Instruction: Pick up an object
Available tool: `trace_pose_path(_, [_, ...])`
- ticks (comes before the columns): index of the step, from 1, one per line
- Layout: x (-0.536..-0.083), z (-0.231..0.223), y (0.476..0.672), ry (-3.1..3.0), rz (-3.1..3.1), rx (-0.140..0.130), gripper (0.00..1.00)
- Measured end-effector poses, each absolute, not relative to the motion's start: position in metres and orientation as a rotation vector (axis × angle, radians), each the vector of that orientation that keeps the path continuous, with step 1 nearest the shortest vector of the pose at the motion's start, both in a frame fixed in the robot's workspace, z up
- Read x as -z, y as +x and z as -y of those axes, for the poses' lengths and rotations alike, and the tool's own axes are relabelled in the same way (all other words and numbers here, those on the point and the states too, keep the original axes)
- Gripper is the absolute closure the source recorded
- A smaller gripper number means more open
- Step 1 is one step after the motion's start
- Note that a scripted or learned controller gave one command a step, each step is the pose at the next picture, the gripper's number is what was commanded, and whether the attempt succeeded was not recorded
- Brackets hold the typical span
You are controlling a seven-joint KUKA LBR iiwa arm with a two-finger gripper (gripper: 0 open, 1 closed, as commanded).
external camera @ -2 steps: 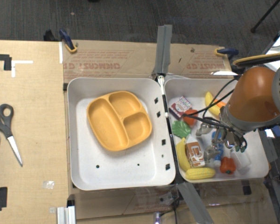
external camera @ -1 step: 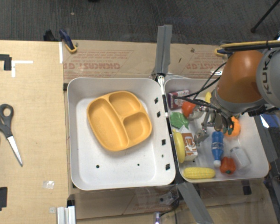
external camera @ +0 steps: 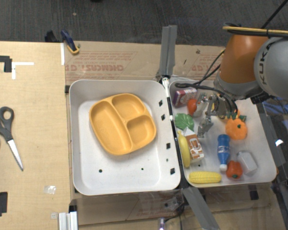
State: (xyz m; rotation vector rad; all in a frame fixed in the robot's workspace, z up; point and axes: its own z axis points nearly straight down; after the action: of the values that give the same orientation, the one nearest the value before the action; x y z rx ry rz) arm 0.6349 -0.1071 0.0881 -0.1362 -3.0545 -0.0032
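Gripper (external camera: 207, 123) hangs with fingers apart over the right bin (external camera: 261, 128), holding nothing, and must next drop onto the green toy (external camera: 184, 121).

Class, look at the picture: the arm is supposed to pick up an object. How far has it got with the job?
Done: the arm has reached over the right bin, and its gripper hangs among the toys there. In hand: it sits beside the green toy and the orange pumpkin, with nothing visibly between its fingers. Left: grasping one item and lifting it. The yellow divided plate lies in the left bin.
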Motion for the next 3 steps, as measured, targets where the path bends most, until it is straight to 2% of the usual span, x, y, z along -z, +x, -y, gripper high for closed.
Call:
trace_pose_path(1, [-0.095,0.131,0.657,-0.146,3.145,-0.002,0.00])
trace_pose_path(2, [-0.093,0.169,0.600,0.010,3.146,-0.002,0.00])
trace_pose_path(3, [-0.092,0.187,0.544,-0.108,3.143,0.001,0.00])
